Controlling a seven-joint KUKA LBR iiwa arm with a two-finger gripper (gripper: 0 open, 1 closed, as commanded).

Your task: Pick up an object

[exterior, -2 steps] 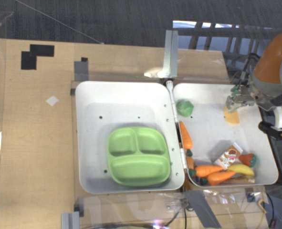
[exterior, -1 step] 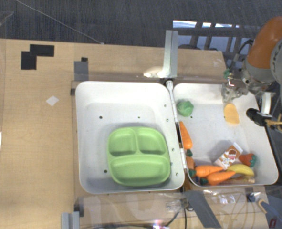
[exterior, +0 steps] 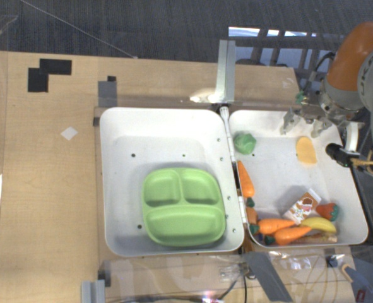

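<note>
**Observer:** Where are you now?

**Operator:** My gripper (exterior: 305, 124) hangs over the far side of the right bin (exterior: 358, 202), fingers spread wide with nothing between them. The nearest thing I could take is the yellow-orange piece (exterior: 307, 150), lying just near of the fingertips on bare bin floor.

**Observer:** How would you do it well?

**Operator:** I'd centre over it, come straight down and close across its narrow width. It lies alone, so I judge it an easier pick than the carrots (exterior: 286, 229), banana (exterior: 320, 225) and small carton (exterior: 301, 208) heaped in the near right corner.

**Observer:** Room to move?

**Operator:** Plenty to the left, with the green ball (exterior: 244, 143) well apart by the divider. The bin's far wall is close behind me, so I'd lift straight up. The left bin (exterior: 120, 131) carries a green tray (exterior: 183, 206).
</note>
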